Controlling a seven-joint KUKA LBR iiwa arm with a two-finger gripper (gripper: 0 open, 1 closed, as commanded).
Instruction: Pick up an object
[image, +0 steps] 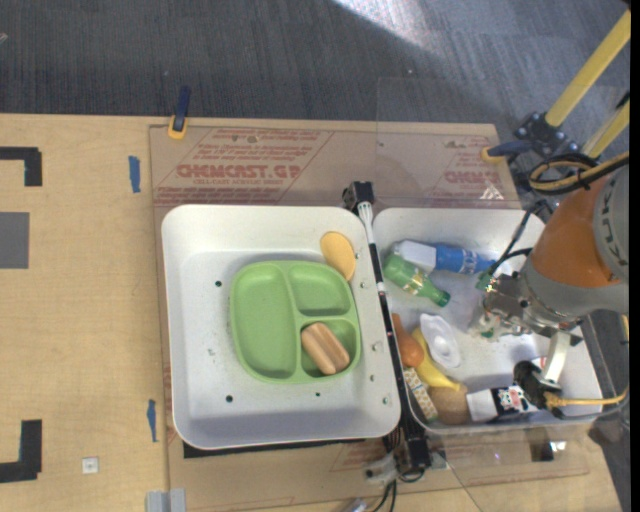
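Roughly: grey-and-orange arm's two-finger gripper (497, 312) sits low in the right white bin (585, 425), near the green plastic bottle (414, 279); can't tell its opening. Descend straight, avoid the blue-capped clear bottle (440, 258). Cluttered bin, cardboard-topped bench (80, 300), dark carpet beyond.

The grey arm (600, 250) came in from the right side. Its orange band (565, 245) sat just above the wrist. The gripper (497, 310) pointed down low, and its tips were too hard to see.
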